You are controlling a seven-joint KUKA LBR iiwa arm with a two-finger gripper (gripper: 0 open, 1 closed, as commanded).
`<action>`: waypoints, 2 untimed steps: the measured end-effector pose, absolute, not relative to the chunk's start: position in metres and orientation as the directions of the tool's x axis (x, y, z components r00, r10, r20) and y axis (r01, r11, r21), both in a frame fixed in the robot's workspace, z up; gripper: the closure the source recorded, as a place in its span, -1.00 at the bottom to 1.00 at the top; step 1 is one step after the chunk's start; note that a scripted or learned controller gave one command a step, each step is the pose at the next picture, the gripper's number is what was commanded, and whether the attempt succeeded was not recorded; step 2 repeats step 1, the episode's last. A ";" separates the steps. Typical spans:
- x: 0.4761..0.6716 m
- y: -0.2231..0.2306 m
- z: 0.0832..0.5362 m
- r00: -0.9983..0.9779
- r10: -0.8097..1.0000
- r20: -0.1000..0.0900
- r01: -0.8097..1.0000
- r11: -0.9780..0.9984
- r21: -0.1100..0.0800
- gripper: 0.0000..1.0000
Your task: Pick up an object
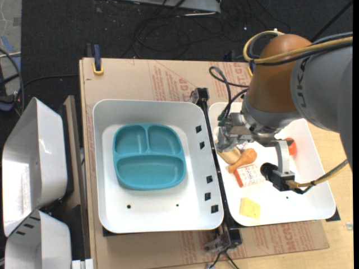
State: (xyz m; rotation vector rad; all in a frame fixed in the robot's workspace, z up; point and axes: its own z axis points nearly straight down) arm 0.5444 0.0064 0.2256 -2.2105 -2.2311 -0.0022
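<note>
camera view: your gripper [226, 142] hovers by the orange piece [243, 158]; jaw state unclear, so centre over it before closing.

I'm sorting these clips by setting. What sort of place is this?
Probably a robotics lab workcell, not a home. Two white bins sit on a cardboard-covered bench, a grey and orange robot arm reaches over the right one, and loose cables trail across the dark floor.
</note>
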 end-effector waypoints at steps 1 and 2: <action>0.557 0.051 0.233 -0.008 1.000 0.001 1.000 0.008 0.002 1.00; 0.557 0.051 0.233 -0.008 1.000 0.001 1.000 0.008 0.002 1.00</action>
